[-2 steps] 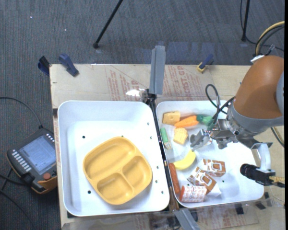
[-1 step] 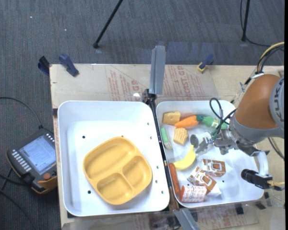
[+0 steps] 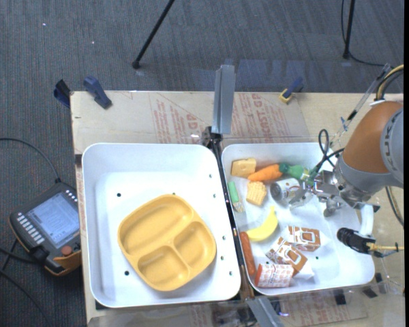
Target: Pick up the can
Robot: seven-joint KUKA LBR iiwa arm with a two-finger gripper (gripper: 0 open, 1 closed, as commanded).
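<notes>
Can (image 3: pixel 283 190) lies on its side in the right bin (image 3: pixel 347 268), between the carrot (image 3: pixel 265 174) and the gripper (image 3: pixel 308 193) | gripper sits just beside the can — whether it grips anything, I cannot tell | left bin (image 3: pixel 99 182) holds a yellow divided tray (image 3: pixel 166 242) | banana (image 3: pixel 263 227) and cartons (image 3: pixel 292 247) lie nearer the front.

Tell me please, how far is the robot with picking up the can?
Done: the arm has reached into the right bin, and its gripper is right beside the can. In hand: closing in on the can, which lies on its side on the bin floor. Left: a clear grasp and the lift.
</notes>
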